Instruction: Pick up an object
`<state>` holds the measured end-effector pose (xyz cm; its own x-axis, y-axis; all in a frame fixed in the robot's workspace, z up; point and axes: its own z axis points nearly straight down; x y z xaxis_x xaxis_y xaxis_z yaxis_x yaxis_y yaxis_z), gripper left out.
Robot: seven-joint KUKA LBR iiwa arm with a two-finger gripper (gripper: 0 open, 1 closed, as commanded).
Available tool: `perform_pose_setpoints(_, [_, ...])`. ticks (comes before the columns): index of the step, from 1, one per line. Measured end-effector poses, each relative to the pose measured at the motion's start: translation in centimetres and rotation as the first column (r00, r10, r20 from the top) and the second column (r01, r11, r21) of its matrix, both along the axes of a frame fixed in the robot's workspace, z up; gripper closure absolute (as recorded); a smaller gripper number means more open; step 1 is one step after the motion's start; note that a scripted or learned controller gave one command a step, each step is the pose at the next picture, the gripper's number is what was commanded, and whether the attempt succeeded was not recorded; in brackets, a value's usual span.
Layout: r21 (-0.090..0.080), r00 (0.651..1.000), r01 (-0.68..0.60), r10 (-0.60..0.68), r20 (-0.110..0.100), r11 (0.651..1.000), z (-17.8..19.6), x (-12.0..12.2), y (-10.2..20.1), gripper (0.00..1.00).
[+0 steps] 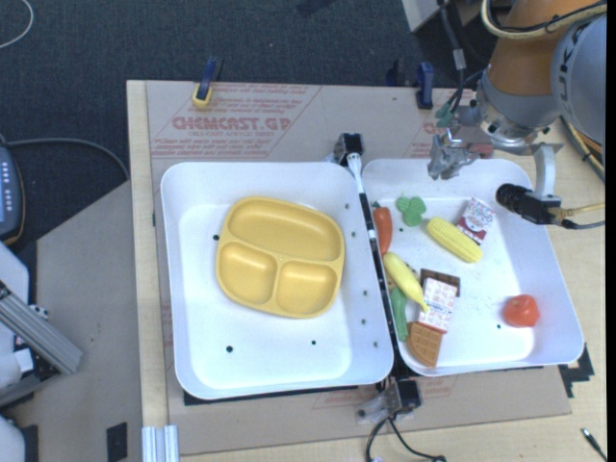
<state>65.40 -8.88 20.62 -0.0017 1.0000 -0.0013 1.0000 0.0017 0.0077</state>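
My gripper (446,168) hangs over the far rim of the right bin (558,287), above its back left corner, with nothing visible between its fingers. Below it in the bin lie a green piece (412,209), a yellow corn cob (453,240) and a small red-and-white packet (475,220). Along the bin's left side are an orange carrot (383,229), a yellow banana (403,277), a green pod (398,314), a red-and-white carton (439,301) and a brown waffle piece (424,344). A red tomato (521,310) sits at the right.
The left bin (192,335) holds a yellow divided plate (280,256) near its middle. A black divider strip (366,248) runs between the two bins. Clamps sit on the cardboard at the back, one yellow (203,92) and one blue (424,83).
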Motion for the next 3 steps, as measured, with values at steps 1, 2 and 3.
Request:
perform_pose_setpoints(1, [0.0, 1.0, 0.001, -0.001, -0.002, 1.0, 2.0, 0.1, 0.0, 1.0])
perform_pose_setpoints(2, [0.003, 1.0, -0.003, 0.003, -0.01, 1.0, 1.8, -0.3, 4.9, 1.0])
perform_pose_setpoints(3, [0.002, 1.0, 0.0, 0.0, -0.009, 1.0, 2.7, -0.9, 5.4, 1.0])
